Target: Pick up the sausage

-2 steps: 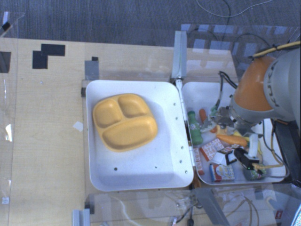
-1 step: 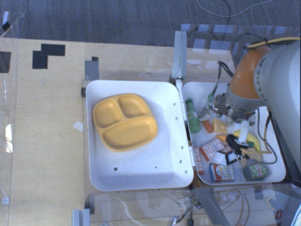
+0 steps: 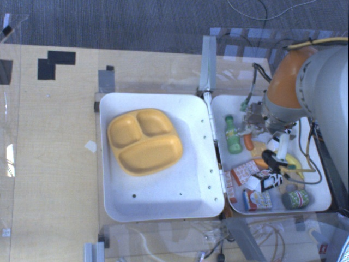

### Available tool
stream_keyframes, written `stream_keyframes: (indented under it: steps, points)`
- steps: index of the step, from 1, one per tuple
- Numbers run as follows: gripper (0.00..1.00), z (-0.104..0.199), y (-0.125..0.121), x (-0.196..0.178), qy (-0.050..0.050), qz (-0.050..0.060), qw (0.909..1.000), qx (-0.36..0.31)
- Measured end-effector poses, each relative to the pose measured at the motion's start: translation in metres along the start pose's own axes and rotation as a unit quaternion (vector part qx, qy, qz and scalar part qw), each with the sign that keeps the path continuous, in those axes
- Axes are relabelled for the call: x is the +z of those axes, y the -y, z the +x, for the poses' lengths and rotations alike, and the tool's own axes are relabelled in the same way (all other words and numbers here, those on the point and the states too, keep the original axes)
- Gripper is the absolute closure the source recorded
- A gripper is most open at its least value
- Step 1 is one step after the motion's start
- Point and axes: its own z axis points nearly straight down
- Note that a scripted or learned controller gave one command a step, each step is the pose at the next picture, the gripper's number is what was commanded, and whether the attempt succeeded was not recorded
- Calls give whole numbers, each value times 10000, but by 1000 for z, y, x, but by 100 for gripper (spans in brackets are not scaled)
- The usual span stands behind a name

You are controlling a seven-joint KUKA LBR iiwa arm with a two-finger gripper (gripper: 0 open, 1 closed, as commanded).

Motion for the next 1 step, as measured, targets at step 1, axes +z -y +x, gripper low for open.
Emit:
stream_keyframes:
  steps: [1]
  points:
    - [100,58,-4,-103,9,163,9987,-479]
